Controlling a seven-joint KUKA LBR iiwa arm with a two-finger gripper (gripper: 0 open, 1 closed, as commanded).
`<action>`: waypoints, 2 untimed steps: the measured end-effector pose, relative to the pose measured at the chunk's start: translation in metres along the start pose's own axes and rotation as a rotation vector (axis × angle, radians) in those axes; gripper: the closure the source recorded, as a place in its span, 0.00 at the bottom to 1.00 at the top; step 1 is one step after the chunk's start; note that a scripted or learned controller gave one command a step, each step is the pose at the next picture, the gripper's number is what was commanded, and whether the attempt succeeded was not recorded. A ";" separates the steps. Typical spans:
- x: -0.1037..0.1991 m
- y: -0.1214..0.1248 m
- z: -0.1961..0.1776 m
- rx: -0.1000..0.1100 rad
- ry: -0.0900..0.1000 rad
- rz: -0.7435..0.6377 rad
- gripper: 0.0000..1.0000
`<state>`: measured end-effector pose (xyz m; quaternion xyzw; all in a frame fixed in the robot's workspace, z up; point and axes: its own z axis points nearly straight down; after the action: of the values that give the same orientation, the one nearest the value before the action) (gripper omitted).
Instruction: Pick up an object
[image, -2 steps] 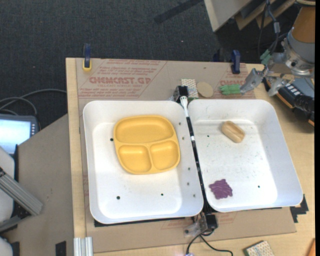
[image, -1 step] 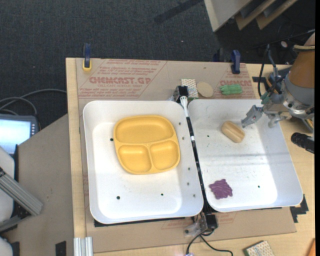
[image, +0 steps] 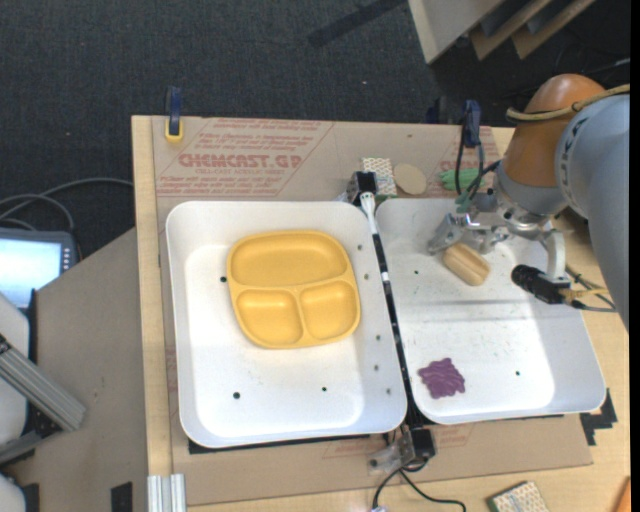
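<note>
Camera view: pincer (image: 468, 240) over wooden block (image: 466, 265) near right bin's (image: 500, 330) far edge.

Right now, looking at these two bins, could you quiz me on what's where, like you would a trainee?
1. True or false: the yellow divided tray lies in the right bin.
2. Which thing lies nearest the gripper? A) purple lump B) tan wooden block C) yellow divided tray
3. How many compartments does the tray have?

Key: 1 false, it lies in the left bin; 2 B; 3 three.
</note>
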<state>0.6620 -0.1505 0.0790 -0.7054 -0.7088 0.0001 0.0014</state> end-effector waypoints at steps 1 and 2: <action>0.052 0.005 -0.006 0.000 0.000 0.001 0.00; 0.015 -0.054 -0.005 0.005 0.000 0.008 0.00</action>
<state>0.6081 -0.1353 0.0846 -0.7084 -0.7058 0.0019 0.0028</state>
